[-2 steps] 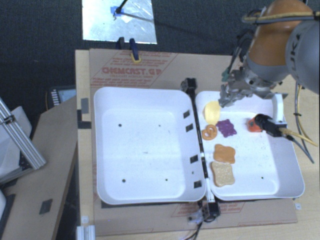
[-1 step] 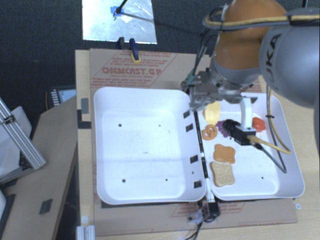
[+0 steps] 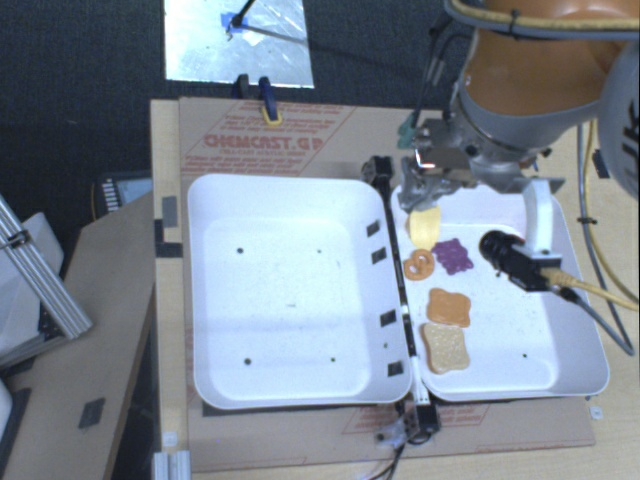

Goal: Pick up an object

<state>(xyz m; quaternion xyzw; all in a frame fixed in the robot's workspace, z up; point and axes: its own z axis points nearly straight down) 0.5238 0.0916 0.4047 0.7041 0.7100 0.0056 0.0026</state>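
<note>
The right bin [image 3: 560, 368] holds several small toy foods along its left side. They are a pale yellow wedge [image 3: 425, 228], a tan ring [image 3: 420, 264], a purple bunch [image 3: 454, 256], an orange slice [image 3: 449, 308] and a beige bread slice [image 3: 446, 348]. My gripper [image 3: 424, 190] hangs at the bin's far left corner, right over the top end of the yellow wedge. The wrist hides whether it touches the wedge. Nothing is seen held.
The left bin [image 3: 290, 288] lies beside the right one, with a hinged divider [image 3: 398, 288] between them. A black fitting with cable [image 3: 512, 255] juts from the arm over the right bin. A shiny sheet [image 3: 238, 28] and a blue-and-yellow clamp [image 3: 268, 103] lie behind the bins.
</note>
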